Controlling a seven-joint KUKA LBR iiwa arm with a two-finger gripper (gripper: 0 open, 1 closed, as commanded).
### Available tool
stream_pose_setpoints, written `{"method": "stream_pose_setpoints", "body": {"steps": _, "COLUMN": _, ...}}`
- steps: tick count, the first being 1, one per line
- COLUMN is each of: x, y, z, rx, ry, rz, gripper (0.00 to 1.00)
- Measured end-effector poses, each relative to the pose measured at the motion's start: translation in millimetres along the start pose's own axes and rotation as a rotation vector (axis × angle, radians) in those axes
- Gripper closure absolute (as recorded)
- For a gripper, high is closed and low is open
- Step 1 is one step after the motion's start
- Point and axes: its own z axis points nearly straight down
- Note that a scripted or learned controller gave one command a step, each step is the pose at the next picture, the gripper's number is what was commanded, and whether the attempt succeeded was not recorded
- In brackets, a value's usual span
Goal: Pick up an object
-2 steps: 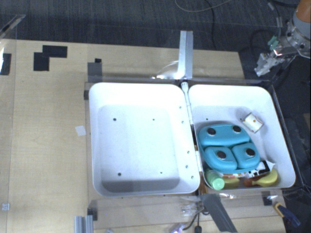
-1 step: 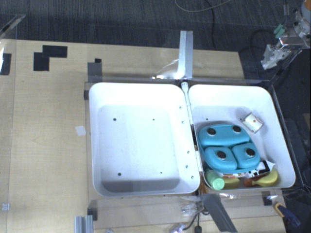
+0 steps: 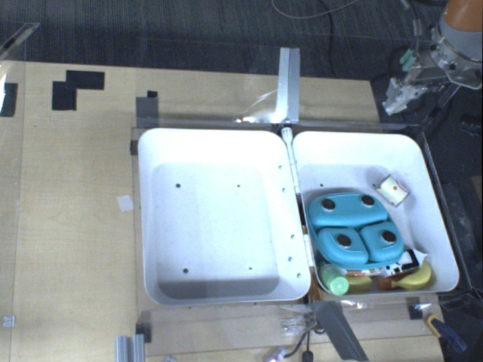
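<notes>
Gripper [image 3: 400, 89] hangs above table past right bin's [image 3: 430, 173] far corner; jaws' state: cannot tell. Objs in right bin: big blue plastic three-lobed piece [image 3: 353, 228], small white box [image 3: 392, 191], green-capped bottle [image 3: 334, 282]. Risk: tight clutter at near wall, jaws may slip or jam.

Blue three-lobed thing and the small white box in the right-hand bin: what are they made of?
Blue three-lobed thing: probably moulded plastic, smooth with a slight sheen and rounded edges. Small white box: looks like matte cardboard, flat-faced; too small to be sure.
</notes>
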Motion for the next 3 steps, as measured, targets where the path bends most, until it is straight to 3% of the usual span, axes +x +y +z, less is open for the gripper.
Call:
{"method": "stream_pose_setpoints", "body": {"steps": 1, "x": 52, "y": 10, "z": -12, "rx": -0.001, "ry": 0.000, "rz": -0.034, "gripper": 1.00}}
{"method": "stream_pose_setpoints", "body": {"steps": 2, "x": 97, "y": 19, "z": -12, "rx": 0.000, "ry": 0.000, "rz": -0.222, "gripper": 1.00}}
{"method": "stream_pose_setpoints", "body": {"steps": 3, "x": 97, "y": 22, "z": -21, "rx": -0.003, "ry": -0.001, "rz": -0.225, "gripper": 1.00}}
